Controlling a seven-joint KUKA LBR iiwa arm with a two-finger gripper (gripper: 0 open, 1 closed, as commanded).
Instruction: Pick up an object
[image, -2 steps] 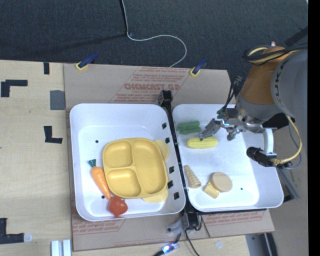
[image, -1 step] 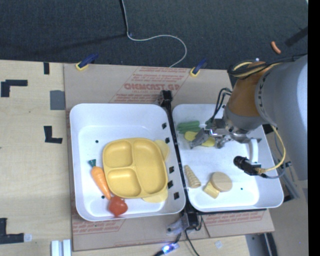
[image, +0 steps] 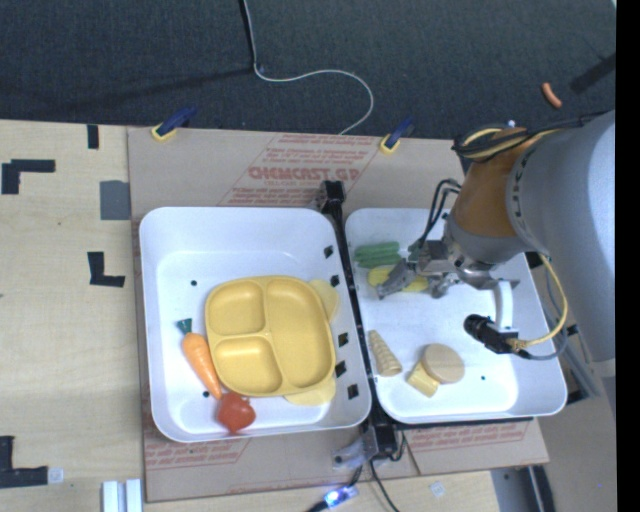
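A: Reaching in from the right w/ grey arm w/ orange band (image: 497, 200), hanging the two-finger gripper (image: 412, 278) low over the back-left part of the right shallow white bin (image: 540, 405).

B: Gripping anything?

A: Can't tell, claw state blurring into what's under it. Sitting right over a small yellow plastic piece (image: 380, 277), just beside a green pod-shaped toy (image: 377, 254).

B: Lying elsewhere in that bin?

A: Resting apart from the claw, toward the front: ribbed beige cone (image: 384, 353), round tan bread-like disc (image: 445, 362) touching a pale wedge (image: 422, 381).

B: Left shallow white bin (image: 150, 300)?

A: Holding a yellow divided plastic plate (image: 270, 335), w/ orange toy carrot (image: 203, 365) lying alongside its left edge & a red round toy fruit (image: 235, 412) sitting at the front.
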